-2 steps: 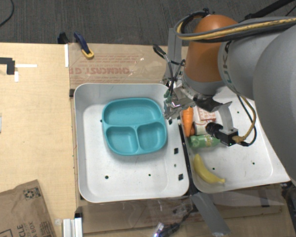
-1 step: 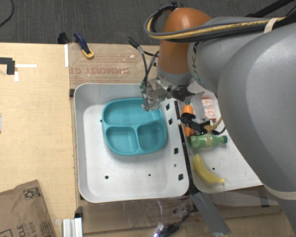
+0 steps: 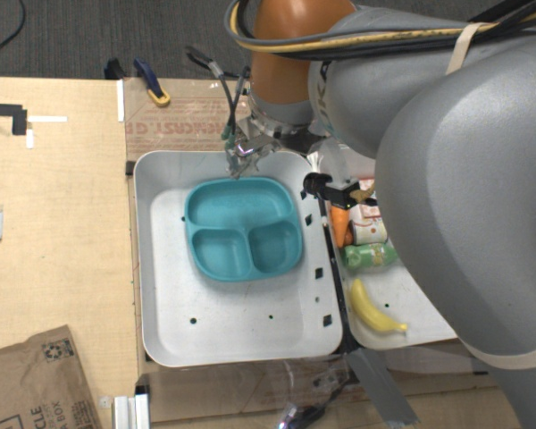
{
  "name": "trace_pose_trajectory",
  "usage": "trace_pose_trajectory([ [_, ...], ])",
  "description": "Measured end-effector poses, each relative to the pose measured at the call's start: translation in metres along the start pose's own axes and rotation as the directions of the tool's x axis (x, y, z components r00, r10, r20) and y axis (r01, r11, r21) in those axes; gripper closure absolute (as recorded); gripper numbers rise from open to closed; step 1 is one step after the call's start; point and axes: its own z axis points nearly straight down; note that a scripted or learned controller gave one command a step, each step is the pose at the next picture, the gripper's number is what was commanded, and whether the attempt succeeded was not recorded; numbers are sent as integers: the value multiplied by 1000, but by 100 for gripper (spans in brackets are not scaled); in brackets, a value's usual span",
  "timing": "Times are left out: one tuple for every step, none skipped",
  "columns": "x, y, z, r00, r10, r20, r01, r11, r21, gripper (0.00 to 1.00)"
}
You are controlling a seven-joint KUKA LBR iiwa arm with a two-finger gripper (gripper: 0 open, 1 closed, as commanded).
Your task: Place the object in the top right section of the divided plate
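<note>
Gripper (image 3: 241,155) state cannot tell, hovering at far rim of teal plastic divided plate (image 3: 243,229); best centred over target section before release; lowered gently.

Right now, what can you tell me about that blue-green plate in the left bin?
The divided plate is teal, smooth, and looks like plastic, with rounded corners and a raised rim. Ridges split it into three sections: one wide section along the far side and two smaller ones along the near side. It lies flat, right side up, on the floor of the left white bin. Nothing sits in any section. The end effector hangs at its far edge.
</note>
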Motion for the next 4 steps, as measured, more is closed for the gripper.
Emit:
trace_pose_trajectory([
  [-37,-18,-128,1000,9,0,-9,1000,1,100],
  [-59,-30,-117,882,471,1,-471,882,5,100],
  [-52,-85,-18,856,518,0,-518,856,7,100],
  [-7,-7,-92,923,385,1,-385,923,3,100],
])
